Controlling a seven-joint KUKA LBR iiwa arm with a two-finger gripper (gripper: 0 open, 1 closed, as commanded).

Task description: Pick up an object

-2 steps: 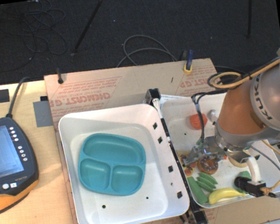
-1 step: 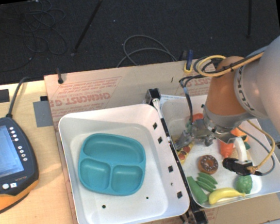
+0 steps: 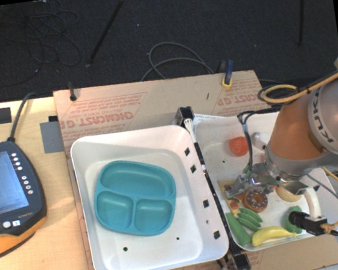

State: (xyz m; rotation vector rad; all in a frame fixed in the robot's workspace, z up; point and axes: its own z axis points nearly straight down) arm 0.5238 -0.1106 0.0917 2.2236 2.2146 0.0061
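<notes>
I have the gripper point(image 3: 250, 183) low in the right bin point(image 3: 219, 131), just above a round brown object point(image 3: 256, 200); whether it is parted or closed I cannot tell from this slant, and I see nothing I could call held. My judgement is that the brown piece is the nearest candidate; to take it well I would come straight down over its middle, since the green pods point(image 3: 245, 219) lie just beside it on the near side and a small mixed brown piece point(image 3: 232, 188) sits just to its left; a crooked descent could nudge those or pinch two things at once.

Taking the brown object as my landmark: the yellow banana point(image 3: 273, 234) lies beyond the pods toward the near rim; a dark green item point(image 3: 294, 215) rests to the right of the banana; a pale rounded thing point(image 3: 287, 193) sits just right of the landmark, partly under the arm; a red-orange round fruit point(image 3: 239, 146) lies well apart on the far side.

Well left of the landmark, across the divide, the left bin point(image 3: 90, 155) holds a teal compartment tray point(image 3: 135, 196), lying flat with its three compartments bare; both bins sit on the desk point(image 3: 23, 253).
</notes>
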